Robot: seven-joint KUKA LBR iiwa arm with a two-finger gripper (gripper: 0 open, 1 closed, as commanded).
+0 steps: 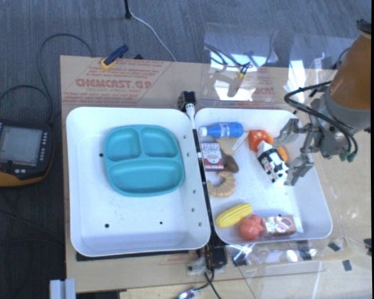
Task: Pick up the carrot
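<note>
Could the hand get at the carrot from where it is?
Probably yes. The hand hangs at the right bin's right side, close to the carrot. The carrot's top is bare, though a black-and-white toy lies against it on the hand's side.

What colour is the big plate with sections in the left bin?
Turquoise blue. The divided plate shows clearly in the camera view.

Lighting even and bright; image slightly soft.
Strong glare on clear sheeting (249, 73) behind the right bin (311, 185); shadows faint.
</note>
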